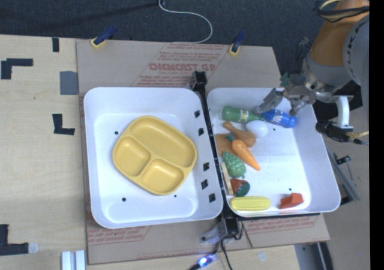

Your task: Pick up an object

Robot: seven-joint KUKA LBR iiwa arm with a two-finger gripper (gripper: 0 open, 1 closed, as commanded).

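— Brown cardboard (174, 65) lies under two white bins, right?

— Yes. On the left bin (102, 143) sits a yellow tray (154, 154) with three parts.

— And the right bin (312, 167)?

— Toys are in it. A green bottle (239, 114) lies near the top. Just beside it are a white egg (257, 127) and a blue thing (281, 118). An orange carrot (246, 153) lies lower, with a green veggie (234, 165) next to it. A yellow corn (250, 204) and a small red piece (291, 200) rest by the bottom wall.

— Where is the gripper (281, 104)?

— Right over the blue thing. Its two fingers are spread apart, one on each side. I cannot tell if they touch it.
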